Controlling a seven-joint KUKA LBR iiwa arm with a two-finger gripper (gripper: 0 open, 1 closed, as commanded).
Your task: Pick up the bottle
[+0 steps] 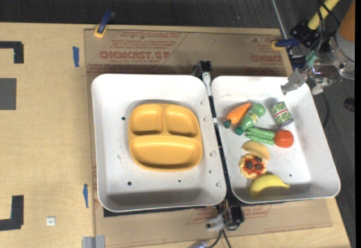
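Counter (pixel 45 128): light wood, carrying two shallow white bins side by side, with a sheet of printed cardboard (pixel 186 49) under them.
Left bin (pixel 107 185): centre of the frame; a yellow divided plate (pixel 165 134) sits in its middle.
Right bin (pixel 316 156): right of centre, touching the left bin along a dark seam; it holds a cluster of toy food.
Bottle (pixel 250 118): green, lying tilted in the upper middle of the right bin, just beside an orange carrot (pixel 237 113) on its left.
Other items: a small green can (pixel 281 113) near the upper right of the bin, a green vegetable (pixel 260 135) with a red tomato (pixel 284 138) touching its right end, a small pizza (pixel 252 165) below, and a banana (pixel 267 184) near the lower edge.
Arm (pixel 347 44): at the upper right of the frame, beyond the right bin's far corner.
End effector (pixel 302 79): over the bin's upper right rim, well apart from the bottle; nothing is in its grip, and I cannot tell from here how far its fingers are spread.
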